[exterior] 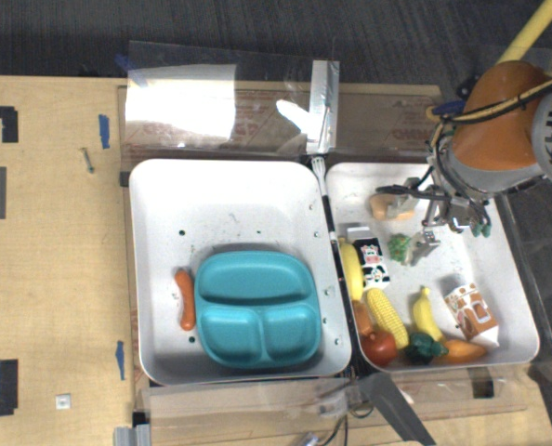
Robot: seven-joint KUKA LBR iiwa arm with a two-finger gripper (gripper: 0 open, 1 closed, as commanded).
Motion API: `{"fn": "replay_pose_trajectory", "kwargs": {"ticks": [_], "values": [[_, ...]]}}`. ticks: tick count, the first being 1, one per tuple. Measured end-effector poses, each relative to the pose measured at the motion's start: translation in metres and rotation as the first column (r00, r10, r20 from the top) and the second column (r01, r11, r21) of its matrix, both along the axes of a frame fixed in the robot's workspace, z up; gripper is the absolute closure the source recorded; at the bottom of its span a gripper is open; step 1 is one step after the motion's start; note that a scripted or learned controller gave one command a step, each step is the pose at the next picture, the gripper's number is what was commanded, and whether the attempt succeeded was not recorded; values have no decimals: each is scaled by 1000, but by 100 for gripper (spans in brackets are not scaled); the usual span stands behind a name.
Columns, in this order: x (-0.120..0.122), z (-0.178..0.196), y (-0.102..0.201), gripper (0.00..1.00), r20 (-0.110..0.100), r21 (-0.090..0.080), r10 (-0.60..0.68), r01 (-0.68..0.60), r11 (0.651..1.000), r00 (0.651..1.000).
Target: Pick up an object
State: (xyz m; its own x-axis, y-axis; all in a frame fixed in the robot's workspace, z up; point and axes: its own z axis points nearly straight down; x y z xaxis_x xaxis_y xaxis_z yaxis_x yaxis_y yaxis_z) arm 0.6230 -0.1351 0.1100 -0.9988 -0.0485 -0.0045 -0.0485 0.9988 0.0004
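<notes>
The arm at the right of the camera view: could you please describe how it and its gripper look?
The arm has a rounded orange band with a grey section beside it bearing part of a dark printed letter. Dark cables and a yellowish one loop across the orange part. Below sits a dark metal gripper with thin silvery parts and small teal-green pieces on its side.

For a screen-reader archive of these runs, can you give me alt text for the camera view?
The grey arm's end effector hangs over the right bin, near a green broccoli piece, above a pile of toy food: corn, bananas, a tomato. The left bin holds a teal divided tray with an orange sausage beside it.
</notes>
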Motion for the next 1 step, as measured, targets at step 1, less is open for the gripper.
{"fn": "replay_pose_trajectory", "kwargs": {"ticks": [1], "values": [[-38, -21, -64, 0, 6, -4, 14, -14, 1000, 1000]]}}
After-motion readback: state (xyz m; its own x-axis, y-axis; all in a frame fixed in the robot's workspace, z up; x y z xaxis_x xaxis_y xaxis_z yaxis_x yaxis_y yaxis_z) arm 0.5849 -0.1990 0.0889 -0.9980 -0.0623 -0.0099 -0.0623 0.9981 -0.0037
